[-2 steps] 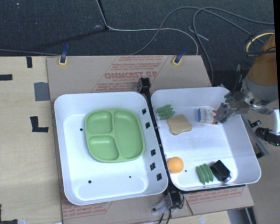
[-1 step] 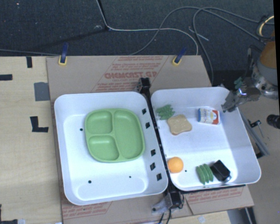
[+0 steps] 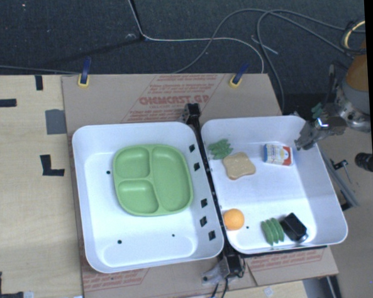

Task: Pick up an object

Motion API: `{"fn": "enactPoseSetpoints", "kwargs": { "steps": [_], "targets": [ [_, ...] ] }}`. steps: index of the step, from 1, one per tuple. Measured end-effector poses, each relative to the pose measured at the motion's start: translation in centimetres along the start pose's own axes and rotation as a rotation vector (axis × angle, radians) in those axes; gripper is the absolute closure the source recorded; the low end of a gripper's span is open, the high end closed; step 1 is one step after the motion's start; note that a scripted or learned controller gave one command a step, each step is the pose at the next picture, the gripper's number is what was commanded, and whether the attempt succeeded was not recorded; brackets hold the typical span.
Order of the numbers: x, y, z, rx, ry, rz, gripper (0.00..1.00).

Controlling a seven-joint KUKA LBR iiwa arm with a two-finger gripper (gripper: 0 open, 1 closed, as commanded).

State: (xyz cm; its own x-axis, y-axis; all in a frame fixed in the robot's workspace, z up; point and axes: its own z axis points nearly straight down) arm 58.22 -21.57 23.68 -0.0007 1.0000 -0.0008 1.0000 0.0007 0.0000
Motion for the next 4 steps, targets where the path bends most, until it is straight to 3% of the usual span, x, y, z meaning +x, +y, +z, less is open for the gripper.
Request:
{"fn": "enactPoseSetpoints", "kwargs": {
  "steps": [3,4],
  "targets": [
    [16.4,1.8,-1.6,0.001,0.002,-0.006,1.0],
    [21.2,2.2,0.0,0.003,0.002,-0.005,1.0]
  ]
}}
